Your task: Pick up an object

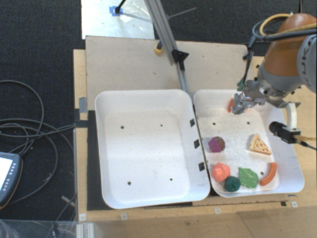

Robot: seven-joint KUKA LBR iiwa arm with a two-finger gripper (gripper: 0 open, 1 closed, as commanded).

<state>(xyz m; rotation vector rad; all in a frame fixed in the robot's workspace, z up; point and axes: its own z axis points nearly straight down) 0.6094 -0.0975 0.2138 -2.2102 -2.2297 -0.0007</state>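
My gripper point(241, 106) hangs low over the back of the right bin point(292, 155), under the grey and orange wrist. A small red object point(231, 105) lies right against the gripper's left side; I cannot tell whether it is held. Further forward in the same bin lie a purple ball point(216, 144), a pizza-slice toy point(259, 145), an orange ball point(221, 171), a dark green ball point(232, 183), a green leafy piece point(248, 177) and a red-orange sausage point(269, 173).
The left bin point(143, 148) sits beside the right one, with black clips along their shared wall. A grey pole point(166, 29) slants in from the back. Cables and a handheld screen point(7, 175) lie on the floor at left.
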